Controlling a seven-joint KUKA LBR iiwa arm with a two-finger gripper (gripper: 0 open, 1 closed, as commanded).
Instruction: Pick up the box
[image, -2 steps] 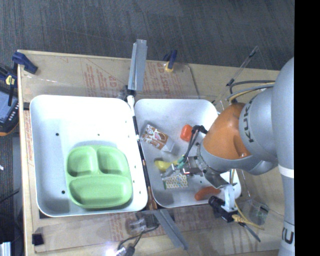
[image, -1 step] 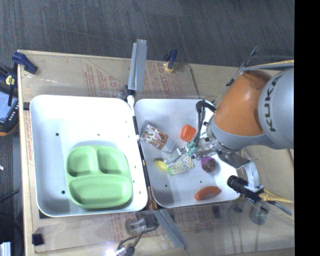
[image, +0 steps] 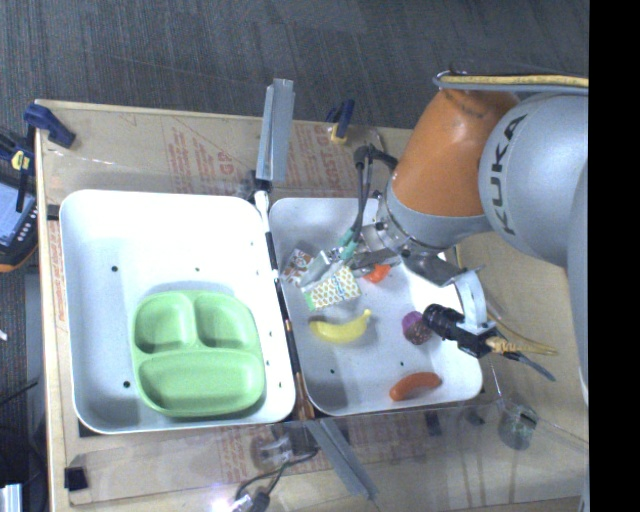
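Observation:
The box (image: 334, 289) is small, with a pale dotted pattern, and lies tilted in the right bin (image: 350, 400) near its left wall. My gripper (image: 327, 264) reaches in from the right and hangs right over the box's upper left edge, touching it or nearly so. The wrist and the orange band hide the bin's far right corner. From this slant I cannot make out whether the box is gripped.
A yellow banana (image: 341, 327) lies just below the box. A purple item (image: 413, 326) and a red-orange one (image: 414, 385) sit toward the bin's right front, a small orange piece (image: 379, 272) beside the gripper. The left bin (image: 100, 230) holds a green divided tray (image: 198, 352).

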